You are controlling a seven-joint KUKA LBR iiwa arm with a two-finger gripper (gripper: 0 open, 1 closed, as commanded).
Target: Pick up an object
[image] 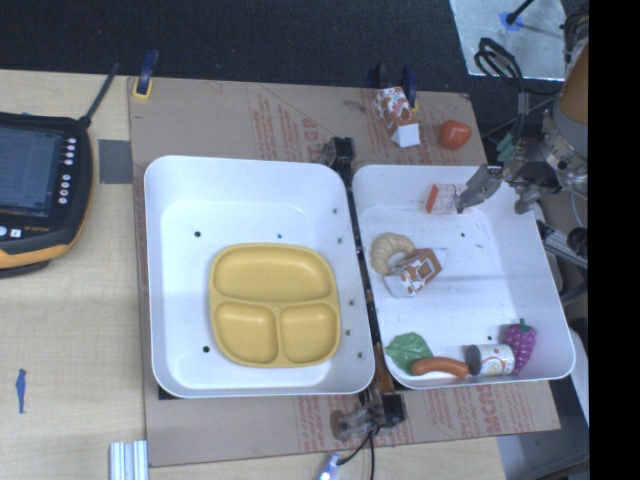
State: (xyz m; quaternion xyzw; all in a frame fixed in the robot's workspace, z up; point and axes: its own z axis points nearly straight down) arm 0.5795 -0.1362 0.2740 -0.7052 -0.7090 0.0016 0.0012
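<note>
we see the gripper point(497, 190) over the far right corner of the right bin point(520, 258), with the arm entering from the right. its two fingers are spread wide, one dark finger point(472, 190) slanting down toward the bin floor and the other point(527, 200) set off to the right. nothing sits between them.

the nearest candidate for the pick is the small orange block point(434, 199), which lies on the bin floor just beside the left fingertip, on its left. its long axis runs roughly from far to near in this view. we judge that the gripper must shift left to centre the block between the fingers before closing; as it stands, the block is outside the gap.

other items in the right bin lie well nearer the camera: a croissant point(390, 251) touching a small carton point(417, 271) at mid-bin, and along the near wall a green leaf point(407, 349), a sausage point(439, 367), a small bottle point(488, 360) and purple grapes point(519, 342). the left bin point(180, 208) holds a yellow divided tray point(273, 303).

the carton and the bottle carry printed labels, but the writing is too small to read. the cardboard under the bins bears repeated red print, also illegible.
</note>
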